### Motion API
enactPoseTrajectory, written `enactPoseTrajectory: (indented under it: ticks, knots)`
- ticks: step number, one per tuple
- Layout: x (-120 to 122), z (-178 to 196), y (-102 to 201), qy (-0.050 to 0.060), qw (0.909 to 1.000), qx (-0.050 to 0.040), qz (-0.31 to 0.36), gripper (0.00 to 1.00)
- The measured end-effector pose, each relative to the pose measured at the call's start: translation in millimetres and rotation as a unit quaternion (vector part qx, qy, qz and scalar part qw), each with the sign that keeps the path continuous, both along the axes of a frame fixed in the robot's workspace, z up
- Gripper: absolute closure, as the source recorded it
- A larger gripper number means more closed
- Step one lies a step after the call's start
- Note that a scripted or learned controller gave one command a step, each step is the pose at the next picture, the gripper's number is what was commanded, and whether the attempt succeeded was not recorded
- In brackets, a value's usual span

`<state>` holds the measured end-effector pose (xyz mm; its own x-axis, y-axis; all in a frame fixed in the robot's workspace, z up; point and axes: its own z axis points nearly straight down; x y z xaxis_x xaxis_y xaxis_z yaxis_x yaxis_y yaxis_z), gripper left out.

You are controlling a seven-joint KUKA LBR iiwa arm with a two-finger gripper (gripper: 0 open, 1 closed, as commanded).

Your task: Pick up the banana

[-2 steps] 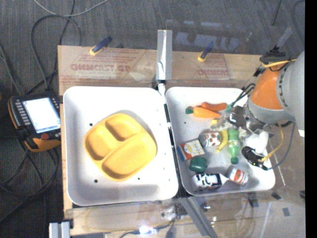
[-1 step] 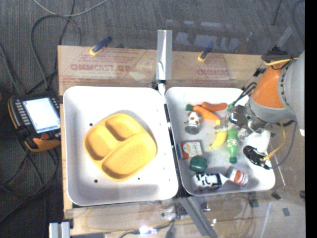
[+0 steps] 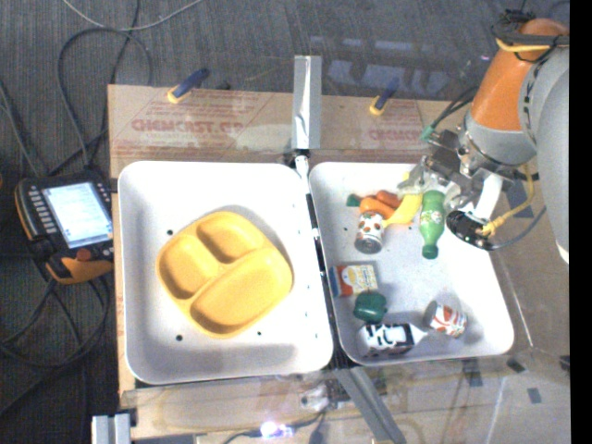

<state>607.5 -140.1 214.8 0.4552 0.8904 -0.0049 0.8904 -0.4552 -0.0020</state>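
Observation:
The banana (image 3: pixel 404 210) is a small yellow piece lying in the far part of the right bin (image 3: pixel 490 289). It sits between an orange carrot (image 3: pixel 379 200) on its left and a green bottle (image 3: pixel 431 221) on its right, touching or nearly touching both. My gripper (image 3: pixel 427 179) hangs at the bin's far right, just above and behind the banana and the bottle's top. The grey arm with its orange band (image 3: pixel 504 91) comes in from the upper right. The wrist hides the gripper's tips.
A small can (image 3: pixel 370 232) stands in front of the banana. Nearer the front lie a small box (image 3: pixel 357 277), a green cup (image 3: pixel 370 305), a black-and-white object (image 3: pixel 387 338) and a red-white can (image 3: pixel 448 320). A yellow divided plate (image 3: pixel 225 271) lies in the left bin (image 3: pixel 139 202).

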Motion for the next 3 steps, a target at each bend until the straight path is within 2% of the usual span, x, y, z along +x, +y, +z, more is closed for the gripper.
enactPoseTrajectory:
  ticks: [1, 2, 3]
  knots:
    - [60.8, 51.7, 33.6, 0.0, 0.9997, 0.0001, 0.025, 1.0]
    - [58.8, -28.0, 105.4, 0.001, 0.9973, 0.001, 0.073, 1.0]
    - [60.5, 22.3, 87.5, 0.0, 0.9996, 0.0004, 0.027, 1.0]
